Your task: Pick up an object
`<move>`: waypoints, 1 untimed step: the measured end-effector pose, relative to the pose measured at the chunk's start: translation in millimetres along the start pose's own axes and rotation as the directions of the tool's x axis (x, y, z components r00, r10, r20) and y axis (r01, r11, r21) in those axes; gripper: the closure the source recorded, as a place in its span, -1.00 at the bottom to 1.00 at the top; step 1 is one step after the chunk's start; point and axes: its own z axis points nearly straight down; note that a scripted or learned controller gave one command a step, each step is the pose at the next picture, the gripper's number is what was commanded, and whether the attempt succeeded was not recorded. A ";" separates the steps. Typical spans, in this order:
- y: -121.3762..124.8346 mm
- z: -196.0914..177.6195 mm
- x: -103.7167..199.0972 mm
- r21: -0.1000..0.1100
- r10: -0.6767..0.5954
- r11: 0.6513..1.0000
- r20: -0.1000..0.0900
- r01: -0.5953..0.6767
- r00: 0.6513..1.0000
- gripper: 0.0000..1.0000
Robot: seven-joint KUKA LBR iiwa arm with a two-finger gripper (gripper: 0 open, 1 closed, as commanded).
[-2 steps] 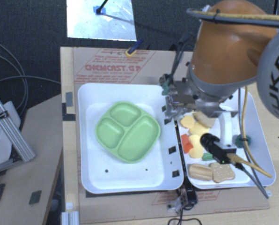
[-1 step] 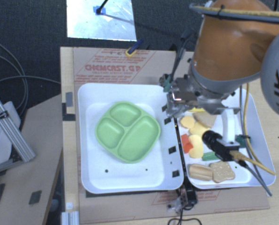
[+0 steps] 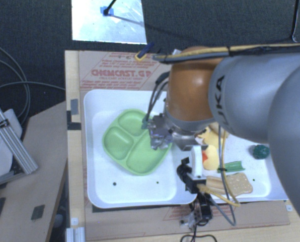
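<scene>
While the gripper [image 3: 159, 137] hangs over the green plate [image 3: 132, 142] in the left bin [image 3: 102, 185], you can't tell its state; nothing looks lifted, so the pick remains undone.

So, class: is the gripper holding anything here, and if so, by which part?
It cannot be told. The gripper sits over the right edge of the green divided plate in the left bin, but the wrist hides any hold.

The grey arm [image 3: 260, 89] reaches in from the right, wrist pointing downward.
</scene>
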 end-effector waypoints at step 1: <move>-15.5 6.3 -59.1 -0.010 0.007 1.000 -0.003 -0.007 1.000 1.00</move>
